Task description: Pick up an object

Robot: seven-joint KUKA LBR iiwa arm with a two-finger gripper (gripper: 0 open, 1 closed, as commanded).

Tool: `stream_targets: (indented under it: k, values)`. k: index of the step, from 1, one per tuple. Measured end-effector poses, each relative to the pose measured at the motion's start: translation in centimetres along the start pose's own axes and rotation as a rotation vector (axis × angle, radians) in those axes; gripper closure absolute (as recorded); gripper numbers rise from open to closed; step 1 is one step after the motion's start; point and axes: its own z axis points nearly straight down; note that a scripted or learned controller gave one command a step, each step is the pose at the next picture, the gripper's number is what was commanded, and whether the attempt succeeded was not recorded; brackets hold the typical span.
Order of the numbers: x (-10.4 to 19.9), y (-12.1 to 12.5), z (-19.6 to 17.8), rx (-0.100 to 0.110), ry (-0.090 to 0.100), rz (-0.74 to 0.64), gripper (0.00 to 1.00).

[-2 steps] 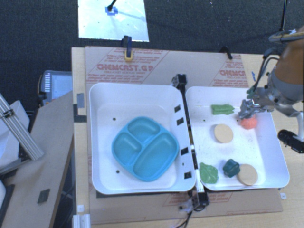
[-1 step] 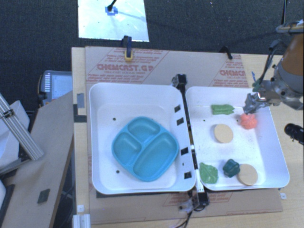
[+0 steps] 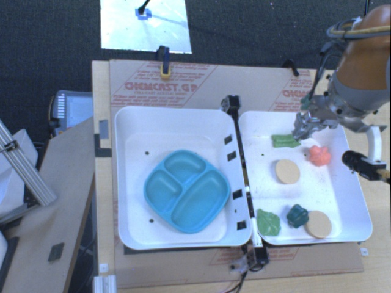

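Note:
My gripper hangs over the far part of the right bin, right at the end of a flat green piece. A pink lump lies just in front of it to the right. Further toward the front sit a tan disc, a green leafy piece, a dark teal object and a second tan disc. The fingers are small and dark against the arm, and nothing shows between them.
The left bin holds a blue divided plate. A black clamped divider runs between the bins. The grey arm with its orange band enters from the upper right. A black fitting sits at the right bin's edge.

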Motion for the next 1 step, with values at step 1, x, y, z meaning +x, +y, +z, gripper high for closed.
stream_targets:
  k: [1]
  values:
    - [5.78, 1.12, 1.64, 0.003, 0.001, -0.001, 1.00]
